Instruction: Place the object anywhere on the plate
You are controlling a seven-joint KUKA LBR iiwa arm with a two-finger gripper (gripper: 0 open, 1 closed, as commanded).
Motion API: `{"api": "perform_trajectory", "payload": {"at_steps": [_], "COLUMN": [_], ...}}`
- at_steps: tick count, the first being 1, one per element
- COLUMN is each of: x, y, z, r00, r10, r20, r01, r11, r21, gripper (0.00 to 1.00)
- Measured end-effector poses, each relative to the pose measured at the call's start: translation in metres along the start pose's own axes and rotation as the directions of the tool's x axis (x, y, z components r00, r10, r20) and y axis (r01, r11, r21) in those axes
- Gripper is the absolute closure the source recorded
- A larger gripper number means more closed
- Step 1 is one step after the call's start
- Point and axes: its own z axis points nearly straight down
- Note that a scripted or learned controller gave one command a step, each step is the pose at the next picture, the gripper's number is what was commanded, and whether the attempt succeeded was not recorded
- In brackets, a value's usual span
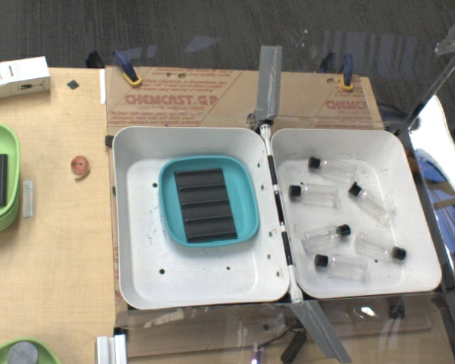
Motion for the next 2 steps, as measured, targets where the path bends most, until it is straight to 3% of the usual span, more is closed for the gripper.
{"api": "perform_trajectory", "payload": {"at_steps": [2], "x": [-0.0014], "y": [0.0007], "z": [-0.0014], "r00": [0.991], "r10": [0.134], "r20": [-0.001], "r01": [-0.134], "r11": [0.991], "r21": [-0.001], "gripper": [0.0]}}
